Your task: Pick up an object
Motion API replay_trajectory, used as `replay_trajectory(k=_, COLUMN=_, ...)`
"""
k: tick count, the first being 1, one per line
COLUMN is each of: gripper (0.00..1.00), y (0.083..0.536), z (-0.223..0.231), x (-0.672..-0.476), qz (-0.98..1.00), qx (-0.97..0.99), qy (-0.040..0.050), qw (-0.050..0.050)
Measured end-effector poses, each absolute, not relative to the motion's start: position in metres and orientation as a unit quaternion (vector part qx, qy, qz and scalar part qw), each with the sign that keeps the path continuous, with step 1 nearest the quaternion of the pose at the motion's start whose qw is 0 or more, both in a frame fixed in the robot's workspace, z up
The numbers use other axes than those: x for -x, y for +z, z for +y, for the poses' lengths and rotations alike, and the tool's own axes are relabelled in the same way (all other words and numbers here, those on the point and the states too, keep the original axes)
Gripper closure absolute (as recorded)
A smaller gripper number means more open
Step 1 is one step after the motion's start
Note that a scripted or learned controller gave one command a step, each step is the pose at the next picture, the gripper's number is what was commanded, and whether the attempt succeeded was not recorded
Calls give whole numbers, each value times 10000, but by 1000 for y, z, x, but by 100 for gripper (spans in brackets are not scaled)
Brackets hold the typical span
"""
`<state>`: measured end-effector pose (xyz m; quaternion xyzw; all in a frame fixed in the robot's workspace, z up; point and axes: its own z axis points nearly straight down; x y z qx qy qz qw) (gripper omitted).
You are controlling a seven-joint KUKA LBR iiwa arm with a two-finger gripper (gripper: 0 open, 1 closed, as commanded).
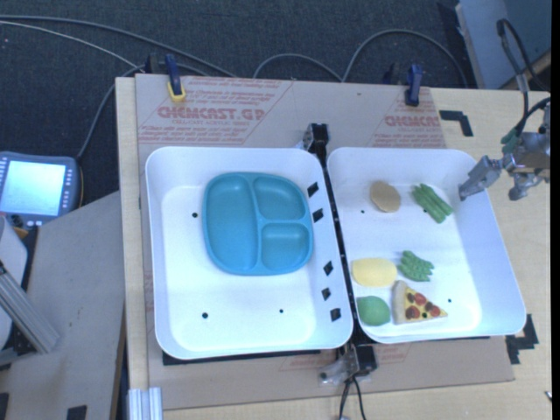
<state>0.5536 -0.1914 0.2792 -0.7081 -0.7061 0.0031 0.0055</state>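
Your claw hangs released over the right bin's far right rim, holding nothing. The nearest object, a green bean pod, lies just left of it, with a tan cookie further left. The blue tray sits in the left bin.

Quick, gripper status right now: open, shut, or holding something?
Gripper: open, holding nothing, hovering at the right bin's far right edge.
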Motion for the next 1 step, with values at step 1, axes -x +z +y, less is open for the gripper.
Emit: replay_trajectory(k=1, gripper=0, y=285, z=-191, x=-556, qz=-7073, qx=7069, qy=0, qw=4)
